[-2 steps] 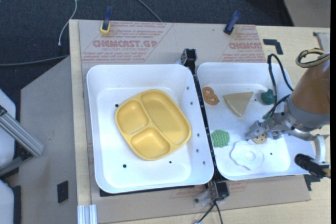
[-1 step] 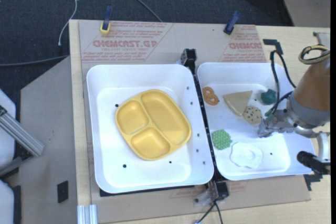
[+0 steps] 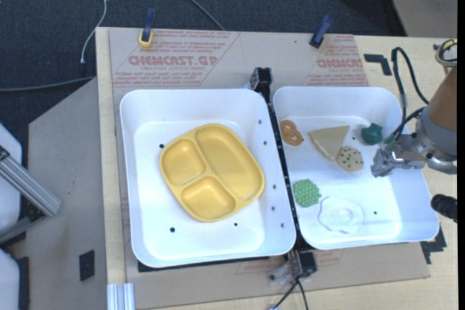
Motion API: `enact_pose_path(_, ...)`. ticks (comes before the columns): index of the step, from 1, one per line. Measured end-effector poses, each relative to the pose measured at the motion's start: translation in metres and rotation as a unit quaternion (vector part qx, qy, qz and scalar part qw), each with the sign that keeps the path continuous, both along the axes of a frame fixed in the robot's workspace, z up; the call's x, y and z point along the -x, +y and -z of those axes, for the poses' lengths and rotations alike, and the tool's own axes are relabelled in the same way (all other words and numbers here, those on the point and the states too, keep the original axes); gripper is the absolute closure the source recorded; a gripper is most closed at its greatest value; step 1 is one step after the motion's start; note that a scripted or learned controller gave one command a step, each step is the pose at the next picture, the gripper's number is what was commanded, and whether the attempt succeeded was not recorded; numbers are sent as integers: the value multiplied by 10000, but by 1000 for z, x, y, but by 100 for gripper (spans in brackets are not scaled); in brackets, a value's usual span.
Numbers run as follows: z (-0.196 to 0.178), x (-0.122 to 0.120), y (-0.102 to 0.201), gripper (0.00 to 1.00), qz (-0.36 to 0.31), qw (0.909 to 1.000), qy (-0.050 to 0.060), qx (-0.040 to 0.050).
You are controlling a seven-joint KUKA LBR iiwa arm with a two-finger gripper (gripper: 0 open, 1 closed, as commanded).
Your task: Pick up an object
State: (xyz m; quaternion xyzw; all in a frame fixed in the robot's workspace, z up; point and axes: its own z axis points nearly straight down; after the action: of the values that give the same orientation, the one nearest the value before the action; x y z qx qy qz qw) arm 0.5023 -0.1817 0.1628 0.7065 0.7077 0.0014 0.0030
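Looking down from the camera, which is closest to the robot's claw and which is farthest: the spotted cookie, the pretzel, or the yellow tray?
From the gripper, at the right bin's right side:
1. Spotted cookie, just to its left in the same bin.
2. Pretzel, at that bin's far left edge.
3. Yellow tray, over in the left bin.

You see the arm (image 3: 445,120) cut off at the right edge; its tool's (image 3: 385,162) finger state is too small to tell.

the worktop (image 3: 109,156), topped with printed cardboard (image 3: 174,62), carries two white bins: left bin (image 3: 145,229) just beside right bin (image 3: 414,221).
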Motion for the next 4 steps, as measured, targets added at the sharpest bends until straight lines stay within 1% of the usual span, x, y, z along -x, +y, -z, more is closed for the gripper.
enact_pose_path(1,-44,-4,-4,100,1,10000,-2,0)
enact_pose_path(2,-38,-5,-4,100,5,10000,34,-13)
enact_pose_path(3,-45,-18,39,100,-18,10000,16,-13)
enact_pose_path(4,-59,-30,97,100,-29,10000,15,-19)
